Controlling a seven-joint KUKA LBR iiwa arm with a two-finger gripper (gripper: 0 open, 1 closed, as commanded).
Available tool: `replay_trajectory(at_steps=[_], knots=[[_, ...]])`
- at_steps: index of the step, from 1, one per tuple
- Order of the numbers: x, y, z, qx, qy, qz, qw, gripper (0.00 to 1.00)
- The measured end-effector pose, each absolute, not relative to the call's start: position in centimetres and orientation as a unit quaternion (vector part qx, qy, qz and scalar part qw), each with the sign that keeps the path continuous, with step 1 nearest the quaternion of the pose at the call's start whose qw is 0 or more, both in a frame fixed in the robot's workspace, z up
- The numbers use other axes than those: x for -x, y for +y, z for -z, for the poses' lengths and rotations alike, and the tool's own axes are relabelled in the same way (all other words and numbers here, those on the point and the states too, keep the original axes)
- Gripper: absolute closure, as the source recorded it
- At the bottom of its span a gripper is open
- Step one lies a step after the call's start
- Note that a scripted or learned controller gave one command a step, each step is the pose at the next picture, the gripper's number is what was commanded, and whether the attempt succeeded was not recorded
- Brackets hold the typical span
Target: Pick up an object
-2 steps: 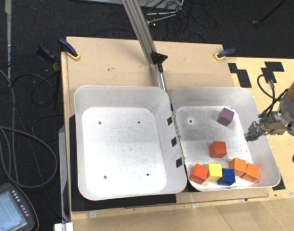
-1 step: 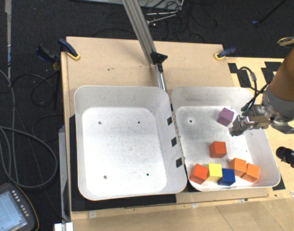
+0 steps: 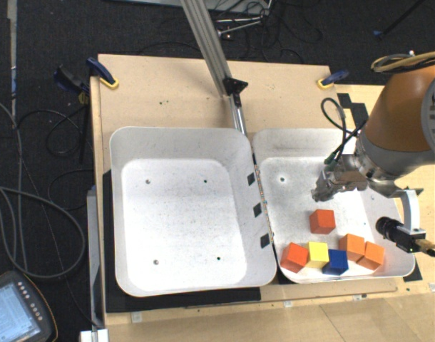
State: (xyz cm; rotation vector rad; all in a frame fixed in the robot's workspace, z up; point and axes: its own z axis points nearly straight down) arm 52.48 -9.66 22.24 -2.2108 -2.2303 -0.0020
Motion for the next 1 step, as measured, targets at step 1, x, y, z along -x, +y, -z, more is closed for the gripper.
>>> replay_trajectory(at_steps=[1], knots=[[-53.05,-3.73,-23.41,0.704,-0.71,0.0015,0.0,1.0]])
